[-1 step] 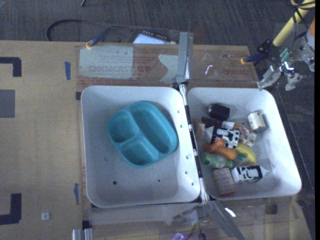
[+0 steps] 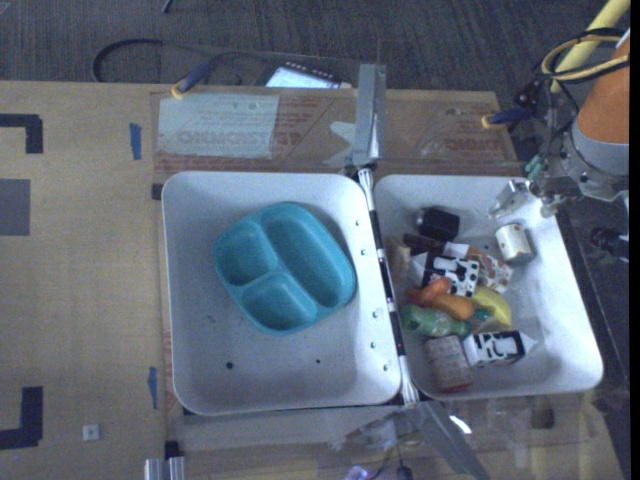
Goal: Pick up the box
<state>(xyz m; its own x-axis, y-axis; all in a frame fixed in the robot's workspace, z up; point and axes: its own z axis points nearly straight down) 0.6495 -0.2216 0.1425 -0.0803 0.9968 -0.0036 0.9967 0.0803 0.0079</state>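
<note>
The wooden bench [image 2: 80, 298] bears two white bins side by side: the left bin [image 2: 190, 368] and the right bin [image 2: 570, 338]. Blue tape [image 2: 135, 140] marks the bench's far left.

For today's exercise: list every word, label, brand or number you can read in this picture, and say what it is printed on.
None can be read for certain.
Clear sheet behind the left bin: faint reddish lettering, too blurred.
Black-and-white cartons in the right bin: patterns, no legible words.
Pinkish box: label too small.
</note>
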